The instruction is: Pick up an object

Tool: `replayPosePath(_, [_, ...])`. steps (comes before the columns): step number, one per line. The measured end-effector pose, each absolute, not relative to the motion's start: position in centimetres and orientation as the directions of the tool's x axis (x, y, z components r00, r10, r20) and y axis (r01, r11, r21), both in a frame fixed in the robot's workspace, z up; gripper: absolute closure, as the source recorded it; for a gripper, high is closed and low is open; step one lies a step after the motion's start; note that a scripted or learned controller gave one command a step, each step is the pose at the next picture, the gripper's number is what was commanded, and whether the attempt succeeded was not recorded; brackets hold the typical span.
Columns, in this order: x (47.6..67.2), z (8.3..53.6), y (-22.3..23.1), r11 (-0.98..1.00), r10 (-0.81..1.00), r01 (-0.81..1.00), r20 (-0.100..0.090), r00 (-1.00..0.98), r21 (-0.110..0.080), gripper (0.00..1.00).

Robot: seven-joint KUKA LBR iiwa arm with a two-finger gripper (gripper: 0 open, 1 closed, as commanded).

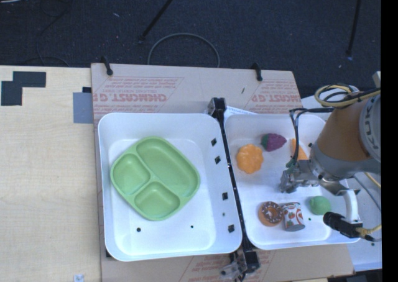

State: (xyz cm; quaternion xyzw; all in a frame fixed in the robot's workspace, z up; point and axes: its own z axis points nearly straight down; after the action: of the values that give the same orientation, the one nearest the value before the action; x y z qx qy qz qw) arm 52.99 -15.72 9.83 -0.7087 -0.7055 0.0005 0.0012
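Note:
My gripper (pixel 290 184) is low inside the right bin (pixel 249 237), over bare floor near its middle. An orange lumpy toy (pixel 249 158) lies to its left, and a purple toy (pixel 272 141) sits further back. In front of the gripper lie a brown frosted donut (pixel 270 213) and a small tipped-over can (pixel 294 217) side by side. A green ball-like toy (pixel 320 204) rests at the front right, beside the wrist. Behind the gripper a small orange piece (pixel 298 151) peeks out, partly hidden by the arm. Nothing shows between the gripper and the bin floor.
The left bin (pixel 118 237) holds a green divided plate (pixel 155 177). A black-clipped divider (pixel 225 175) runs between the two bins. The grey arm with its orange band (pixel 345 135) covers the right bin's right side.

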Motion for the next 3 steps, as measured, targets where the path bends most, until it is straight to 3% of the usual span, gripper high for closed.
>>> replayPosePath(2, [52.4,21.9,-15.6,0.001,1.000,1.000,0.000,-0.001,0.002,1.00])
replayPosePath(3, [52.4,23.4,-15.7,0.001,1.000,1.000,0.000,-0.001,0.000,1.00])
